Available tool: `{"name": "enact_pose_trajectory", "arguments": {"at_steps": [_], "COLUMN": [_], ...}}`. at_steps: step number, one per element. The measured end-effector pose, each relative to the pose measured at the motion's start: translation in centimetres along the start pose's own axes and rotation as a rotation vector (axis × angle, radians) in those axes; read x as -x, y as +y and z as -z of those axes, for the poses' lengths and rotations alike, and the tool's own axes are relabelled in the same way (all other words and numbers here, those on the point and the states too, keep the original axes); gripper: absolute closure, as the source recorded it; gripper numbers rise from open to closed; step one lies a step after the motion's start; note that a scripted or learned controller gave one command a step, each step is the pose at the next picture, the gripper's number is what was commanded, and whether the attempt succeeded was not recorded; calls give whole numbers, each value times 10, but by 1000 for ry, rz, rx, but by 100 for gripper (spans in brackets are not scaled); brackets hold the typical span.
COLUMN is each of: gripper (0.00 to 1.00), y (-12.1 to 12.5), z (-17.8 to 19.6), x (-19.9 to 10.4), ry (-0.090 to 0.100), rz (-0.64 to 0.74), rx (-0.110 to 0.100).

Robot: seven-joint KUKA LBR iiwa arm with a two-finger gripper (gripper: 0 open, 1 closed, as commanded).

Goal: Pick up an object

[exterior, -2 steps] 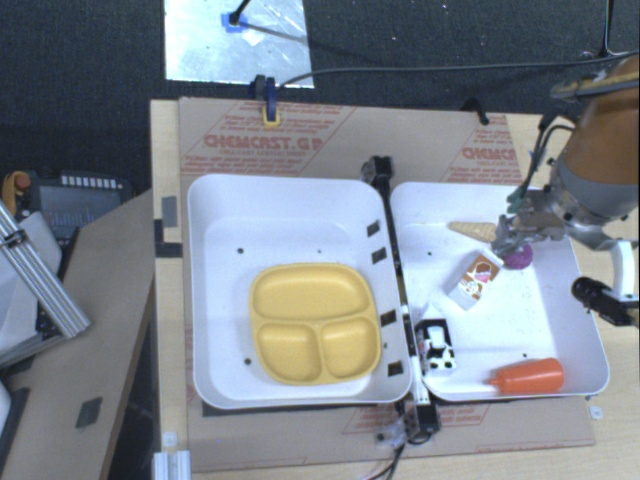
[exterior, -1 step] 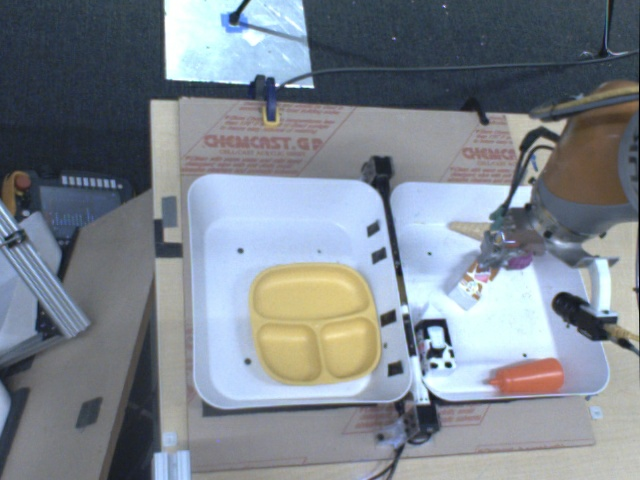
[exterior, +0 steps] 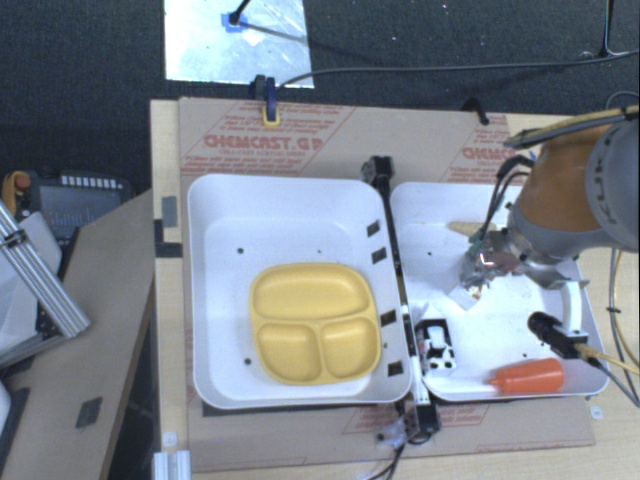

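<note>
A: Camera view: where's the gripper (exterior: 480, 268)?
B: Low over the right bin (exterior: 425, 213), mid-floor; claw state impossible to tell. Apparently probing for a pick.
A: Nearest candidate?
B: Orange object (exterior: 527, 376) at its 5 o'clock, by the rim, unheld.

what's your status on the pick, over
Status: gripper down over right bin, nothing visibly held. One orange object at bin's front edge, apart from it. No blocker; yellow tray sits in left bin.
</note>
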State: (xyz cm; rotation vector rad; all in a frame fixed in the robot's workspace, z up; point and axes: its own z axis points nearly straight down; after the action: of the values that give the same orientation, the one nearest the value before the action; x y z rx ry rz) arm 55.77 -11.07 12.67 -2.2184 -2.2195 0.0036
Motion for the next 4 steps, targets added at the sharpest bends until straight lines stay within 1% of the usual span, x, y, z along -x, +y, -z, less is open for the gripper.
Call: {"name": "enact_pose_trajectory", "arguments": {"at_steps": [1,2,3,4], "gripper": [100,100,100,100], "y": [2,-1,1,-7], "z": [14,60,93,86], "x": [1,-5,-4,-64], "ry": [-2,-2,-2,1], "rz": [-1,4,4,9], "rx": [7,10,10,6]}}
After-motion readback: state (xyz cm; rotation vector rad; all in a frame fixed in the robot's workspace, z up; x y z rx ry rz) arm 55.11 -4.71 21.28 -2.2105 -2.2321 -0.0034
